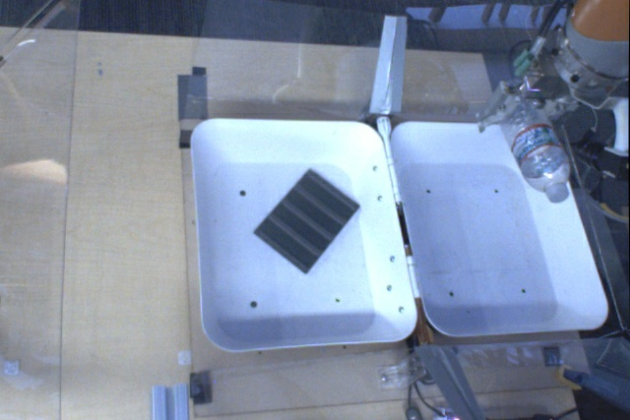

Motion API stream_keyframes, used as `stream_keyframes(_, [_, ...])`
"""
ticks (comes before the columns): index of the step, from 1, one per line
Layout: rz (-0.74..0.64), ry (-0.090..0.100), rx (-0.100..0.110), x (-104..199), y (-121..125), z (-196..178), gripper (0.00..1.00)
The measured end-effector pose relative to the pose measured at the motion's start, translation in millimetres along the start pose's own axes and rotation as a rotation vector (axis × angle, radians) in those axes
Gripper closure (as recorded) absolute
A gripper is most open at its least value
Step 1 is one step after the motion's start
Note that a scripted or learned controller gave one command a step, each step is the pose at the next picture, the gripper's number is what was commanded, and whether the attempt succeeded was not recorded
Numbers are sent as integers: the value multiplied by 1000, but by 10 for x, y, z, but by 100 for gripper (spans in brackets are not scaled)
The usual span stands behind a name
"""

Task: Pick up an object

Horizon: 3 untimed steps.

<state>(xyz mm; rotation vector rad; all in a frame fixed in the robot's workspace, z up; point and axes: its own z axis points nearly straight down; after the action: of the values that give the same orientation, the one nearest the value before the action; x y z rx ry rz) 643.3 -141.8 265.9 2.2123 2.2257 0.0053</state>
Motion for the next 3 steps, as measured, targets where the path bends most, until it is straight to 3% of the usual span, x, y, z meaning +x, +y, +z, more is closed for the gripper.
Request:
stream_keyframes(1, [9,1,2,316,14,1643,0])
stream_keyframes(2, [70,1,0,559,-645,1535,0])
stream_keyframes(3, [-33,1,-7,360,-846,1763,0])
